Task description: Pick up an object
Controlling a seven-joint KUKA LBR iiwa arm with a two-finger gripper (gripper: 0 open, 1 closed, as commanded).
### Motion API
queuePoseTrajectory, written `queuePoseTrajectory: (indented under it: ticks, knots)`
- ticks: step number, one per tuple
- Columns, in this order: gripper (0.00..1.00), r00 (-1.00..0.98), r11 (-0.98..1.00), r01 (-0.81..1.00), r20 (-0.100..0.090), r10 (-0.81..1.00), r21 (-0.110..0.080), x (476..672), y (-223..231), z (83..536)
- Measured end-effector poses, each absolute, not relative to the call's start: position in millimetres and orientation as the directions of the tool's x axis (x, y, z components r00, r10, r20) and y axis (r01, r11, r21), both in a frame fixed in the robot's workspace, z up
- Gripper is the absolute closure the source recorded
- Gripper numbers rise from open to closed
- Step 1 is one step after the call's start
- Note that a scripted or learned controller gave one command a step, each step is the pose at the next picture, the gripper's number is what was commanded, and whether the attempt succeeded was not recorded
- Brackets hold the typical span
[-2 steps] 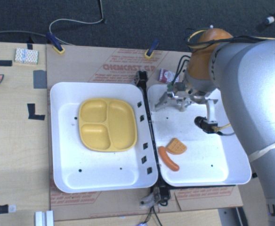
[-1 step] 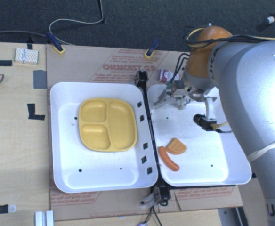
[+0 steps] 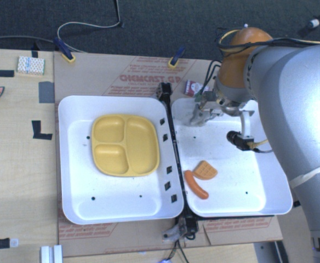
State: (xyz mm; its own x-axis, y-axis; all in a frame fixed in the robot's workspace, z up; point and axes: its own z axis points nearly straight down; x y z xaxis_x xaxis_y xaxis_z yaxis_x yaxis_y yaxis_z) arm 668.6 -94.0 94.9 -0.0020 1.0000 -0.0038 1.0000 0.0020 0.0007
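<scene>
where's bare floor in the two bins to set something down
Left bin: a bare strip along the near wall, below the yellow divided plate, which takes up the middle. Right bin: bare floor right of the waffle piece and hot dog. Its far end is crowded by the gripper.

Red print reading "CHEMCAST GP" stood on the brown cardboard sheet [image 3: 143, 78] beneath the two bins, just behind the left bin's far rim. Fainter red lettering along the sheet's edges was illegible.
</scene>
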Motion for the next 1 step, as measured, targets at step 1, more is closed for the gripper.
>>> queuePoseTrajectory:
  ticks: [1]
  knots:
    - [0.00, -0.002, 0.002, 1.000, -0.004, 1.000, 0.000, 668.5, -94.0, 94.7]
